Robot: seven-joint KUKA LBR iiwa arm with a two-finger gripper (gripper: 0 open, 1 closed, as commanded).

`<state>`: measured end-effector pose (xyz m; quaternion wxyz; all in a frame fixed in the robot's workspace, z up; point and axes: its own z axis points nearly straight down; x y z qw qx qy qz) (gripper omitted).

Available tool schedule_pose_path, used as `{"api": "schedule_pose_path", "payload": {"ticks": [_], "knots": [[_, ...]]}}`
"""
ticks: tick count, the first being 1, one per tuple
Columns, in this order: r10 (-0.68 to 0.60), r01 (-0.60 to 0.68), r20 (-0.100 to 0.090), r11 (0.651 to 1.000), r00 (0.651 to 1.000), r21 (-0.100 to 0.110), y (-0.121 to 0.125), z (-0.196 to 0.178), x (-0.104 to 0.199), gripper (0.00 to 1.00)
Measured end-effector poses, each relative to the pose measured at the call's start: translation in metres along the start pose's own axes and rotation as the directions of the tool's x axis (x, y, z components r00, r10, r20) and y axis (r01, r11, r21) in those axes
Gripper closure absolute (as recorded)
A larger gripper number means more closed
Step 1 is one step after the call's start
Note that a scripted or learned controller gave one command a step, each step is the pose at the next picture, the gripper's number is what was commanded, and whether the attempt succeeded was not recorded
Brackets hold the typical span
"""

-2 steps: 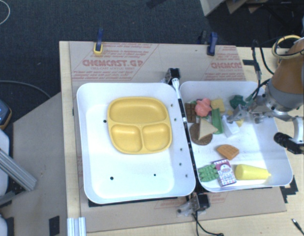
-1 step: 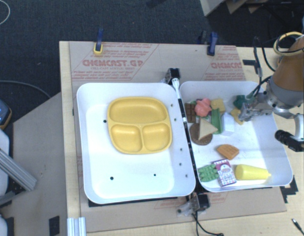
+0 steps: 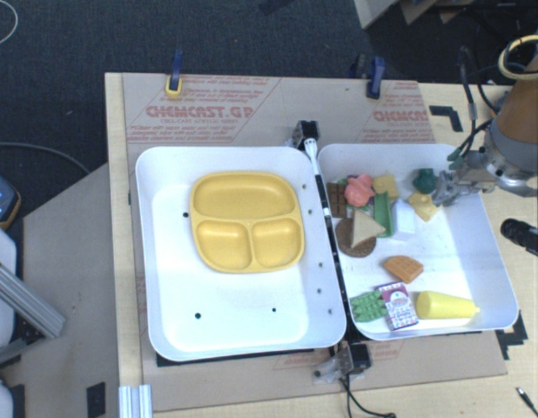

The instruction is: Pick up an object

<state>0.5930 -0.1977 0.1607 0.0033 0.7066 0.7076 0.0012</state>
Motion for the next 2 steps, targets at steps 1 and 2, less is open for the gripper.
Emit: {"api": "schedule_pose_path", "payload": {"ticks": [1, 2], "knots": [[-0.001, 0.001, 0.001, 1.0, 1.0, -0.002, -0.0003, -0.0602, 0.0078, 1.0], [0.0, 0.0, -0.001, 1.0, 1.0, 0.002, 0.0006, -0.0648, 0.0077, 1.0]]}}
